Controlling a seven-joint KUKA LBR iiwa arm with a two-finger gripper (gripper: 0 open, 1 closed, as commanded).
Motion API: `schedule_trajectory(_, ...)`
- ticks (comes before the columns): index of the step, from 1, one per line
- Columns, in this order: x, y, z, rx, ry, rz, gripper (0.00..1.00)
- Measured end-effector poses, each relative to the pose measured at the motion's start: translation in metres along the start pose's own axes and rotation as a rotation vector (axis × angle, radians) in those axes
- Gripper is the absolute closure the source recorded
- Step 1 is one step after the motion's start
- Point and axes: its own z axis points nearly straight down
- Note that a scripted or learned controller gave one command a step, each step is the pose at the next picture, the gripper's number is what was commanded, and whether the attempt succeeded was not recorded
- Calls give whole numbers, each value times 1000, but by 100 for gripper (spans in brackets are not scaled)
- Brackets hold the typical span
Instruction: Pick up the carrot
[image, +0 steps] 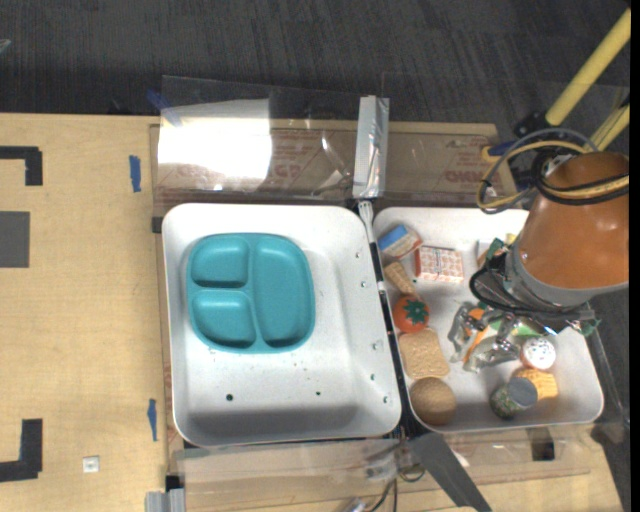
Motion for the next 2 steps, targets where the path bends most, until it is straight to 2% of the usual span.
schedule_trajectory(1,-2,-1,-10,4,-5,0,100)
schedule_trajectory(2,29,-78,-33,2,3,436,100)
